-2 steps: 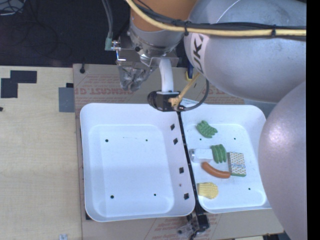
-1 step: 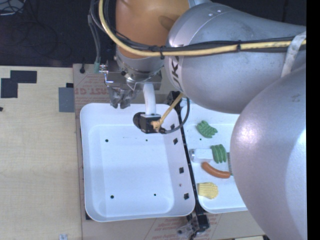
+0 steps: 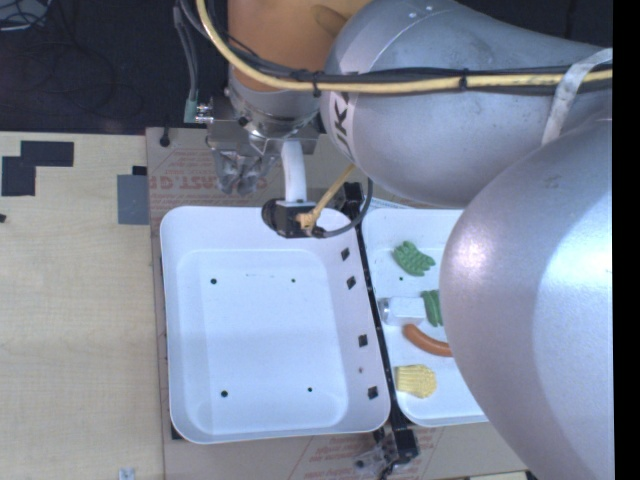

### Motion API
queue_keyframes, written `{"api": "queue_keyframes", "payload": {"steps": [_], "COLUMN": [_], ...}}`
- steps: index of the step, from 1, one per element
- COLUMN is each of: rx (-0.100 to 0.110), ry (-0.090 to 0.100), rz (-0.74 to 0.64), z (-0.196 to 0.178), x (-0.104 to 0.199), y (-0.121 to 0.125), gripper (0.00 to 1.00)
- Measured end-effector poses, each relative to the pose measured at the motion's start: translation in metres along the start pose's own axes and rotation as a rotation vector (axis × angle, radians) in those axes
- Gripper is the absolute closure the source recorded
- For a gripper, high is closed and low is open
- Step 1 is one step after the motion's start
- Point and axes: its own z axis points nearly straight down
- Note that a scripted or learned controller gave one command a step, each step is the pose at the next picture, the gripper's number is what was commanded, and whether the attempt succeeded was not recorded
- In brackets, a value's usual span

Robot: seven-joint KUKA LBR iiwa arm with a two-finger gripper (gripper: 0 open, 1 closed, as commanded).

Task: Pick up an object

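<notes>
Left bin (image 3: 190, 268): white, shallow. Gripper (image 3: 240, 173) hangs above its far rim against the bench; the tip is blurred and I cannot tell its state. Right bin (image 3: 385, 243) holds a green leafy piece (image 3: 412, 259), green pod (image 3: 432, 307), orange sausage shape (image 3: 428, 341), yellow corn piece (image 3: 416, 380); the arm (image 3: 500, 168) covers the bin's right part.
</notes>
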Motion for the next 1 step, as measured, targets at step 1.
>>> {"api": "queue_keyframes", "payload": {"steps": [1], "rx": [0.008], "ry": [0.000], "rz": [-0.003], "z": [0.0179], "x": [-0.0005], "y": [-0.0725], "gripper": [1.00]}}
